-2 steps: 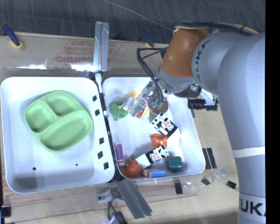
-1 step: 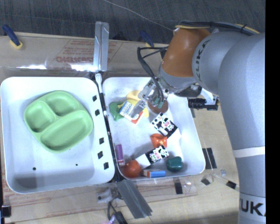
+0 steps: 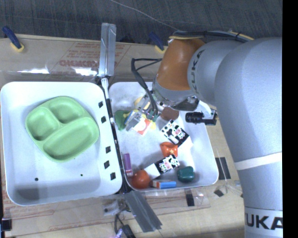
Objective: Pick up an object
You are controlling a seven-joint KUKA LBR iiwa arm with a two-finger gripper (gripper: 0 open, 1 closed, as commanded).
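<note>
So from my remote seat, going left to right: the left bin had just a green divided plate in it, smooth plastic with three rounded compartments, sitting toward the upper middle. A metal divider strip ran up between the two bins.

The right bin was the crowded one. Along its left wall lay a thin purple stick, with a red ball-like thing at the bottom corner and a small orange and blue tube lying flat just beside it. A dark green rounded lump sat near the front rim. Two cow-print blocks showed, black and white patches: one lower and one higher, with an orange piece between them, close to both.

The hand was down in the upper left part of that bin, over a green item and a white and orange packet. Whether it was apart or together I couldn't tell, too much clutter right there.

The arm's orange band and grey body covered the bin's right side. The counter was a tan board with red printing, blue clamps on its far edge, and dark carpet beyond.
</note>
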